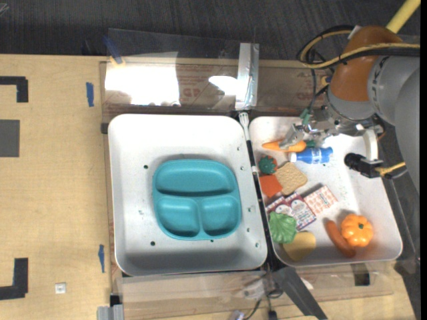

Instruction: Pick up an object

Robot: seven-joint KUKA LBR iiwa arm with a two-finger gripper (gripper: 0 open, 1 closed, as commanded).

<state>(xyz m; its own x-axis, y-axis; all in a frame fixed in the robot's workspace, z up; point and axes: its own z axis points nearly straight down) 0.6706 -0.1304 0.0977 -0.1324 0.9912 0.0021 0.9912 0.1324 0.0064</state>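
Up at the far end of the right bin [390,242], the gripper [301,136] hangs over an orange carrot [283,145], its finger spread impossible to tell.

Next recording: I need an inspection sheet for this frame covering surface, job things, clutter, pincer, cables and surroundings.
Surface: two white bins side by side, left bin, right bin.
Job things: right bin holds a carrot, blue bottle, cracker, small pumpkin, green leaf, printed packet.
Clutter: teal divided tray in the left bin.
Pincer: pincer low over the carrot and bottle; grip unclear.
Cables: black and yellow cables loop by the arm.
Surroundings: cardboard panel at left; clear sheet behind the bins.
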